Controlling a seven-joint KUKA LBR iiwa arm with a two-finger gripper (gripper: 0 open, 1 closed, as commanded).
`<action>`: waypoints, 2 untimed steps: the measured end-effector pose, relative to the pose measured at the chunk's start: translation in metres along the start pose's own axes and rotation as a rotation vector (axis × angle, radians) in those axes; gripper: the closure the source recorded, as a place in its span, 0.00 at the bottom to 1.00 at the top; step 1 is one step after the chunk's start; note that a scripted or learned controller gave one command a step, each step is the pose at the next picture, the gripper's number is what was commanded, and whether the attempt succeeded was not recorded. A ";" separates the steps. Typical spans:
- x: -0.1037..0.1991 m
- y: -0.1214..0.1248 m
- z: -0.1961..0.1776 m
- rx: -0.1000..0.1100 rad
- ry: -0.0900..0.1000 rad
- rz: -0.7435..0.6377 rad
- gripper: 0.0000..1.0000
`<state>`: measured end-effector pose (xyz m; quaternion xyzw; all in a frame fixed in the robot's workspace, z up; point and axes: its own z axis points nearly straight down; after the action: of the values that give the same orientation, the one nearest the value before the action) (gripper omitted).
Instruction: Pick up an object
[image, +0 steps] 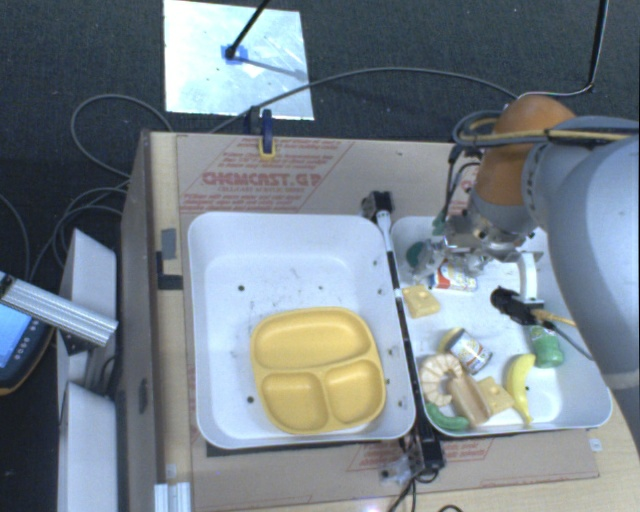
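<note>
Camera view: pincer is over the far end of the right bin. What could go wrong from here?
The pincer hangs over a small red-and-white object it partly hides, so a grasp may miss. The yellow wedge-shaped block lies close by and might get knocked.

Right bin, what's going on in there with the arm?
The grey arm reaches in from the right, its wrist low over the far end of the right bin, by a small red-and-white item. Whether it has picked anything up cannot be told. A banana, a can and other toy food lie nearer in that bin. The left bin has a yellow divided tray.
</note>
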<state>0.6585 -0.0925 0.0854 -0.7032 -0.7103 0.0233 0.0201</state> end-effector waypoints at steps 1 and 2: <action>0.003 -0.013 -0.002 -0.049 -0.004 0.008 0.00; 0.000 -0.002 0.000 -0.008 0.001 0.001 0.00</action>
<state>0.6562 -0.0927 0.0854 -0.7038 -0.7099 0.0201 0.0177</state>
